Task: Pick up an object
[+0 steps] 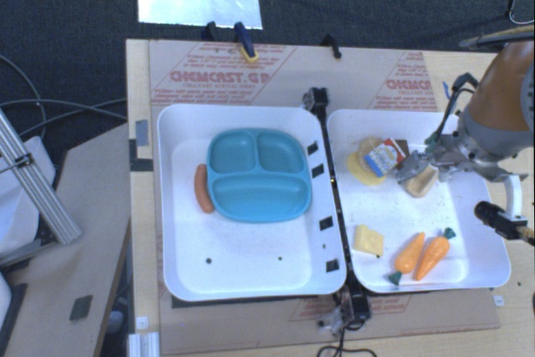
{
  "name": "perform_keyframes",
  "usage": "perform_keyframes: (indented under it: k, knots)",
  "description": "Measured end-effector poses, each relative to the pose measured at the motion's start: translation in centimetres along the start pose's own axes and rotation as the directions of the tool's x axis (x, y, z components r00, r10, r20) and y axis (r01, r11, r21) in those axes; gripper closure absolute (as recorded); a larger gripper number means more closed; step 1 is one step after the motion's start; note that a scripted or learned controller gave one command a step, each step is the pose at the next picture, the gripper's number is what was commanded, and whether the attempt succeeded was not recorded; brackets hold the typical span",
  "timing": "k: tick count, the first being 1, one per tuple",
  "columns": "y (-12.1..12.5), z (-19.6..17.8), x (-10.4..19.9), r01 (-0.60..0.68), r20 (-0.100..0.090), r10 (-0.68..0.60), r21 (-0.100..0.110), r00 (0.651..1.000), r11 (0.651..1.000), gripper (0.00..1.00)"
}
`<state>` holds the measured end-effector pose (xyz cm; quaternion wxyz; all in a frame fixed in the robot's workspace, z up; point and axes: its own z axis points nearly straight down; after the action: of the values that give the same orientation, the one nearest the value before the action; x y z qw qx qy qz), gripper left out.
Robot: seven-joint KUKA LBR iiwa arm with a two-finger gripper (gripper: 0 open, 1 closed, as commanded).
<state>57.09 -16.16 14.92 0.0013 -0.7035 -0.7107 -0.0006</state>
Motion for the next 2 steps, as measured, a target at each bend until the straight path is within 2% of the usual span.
perform_keyframes:
  k: [1, 2]
  knots:
    - [-4.0, 6.7, -4.7, -0.013, 0.004, 0.013, 0.000, 1.000, 1.000, 0.00]
    - [-8.7, 5.7, -4.5, -0.012, 0.002, 0.012, 0.001, 1.000, 1.000, 0.00]
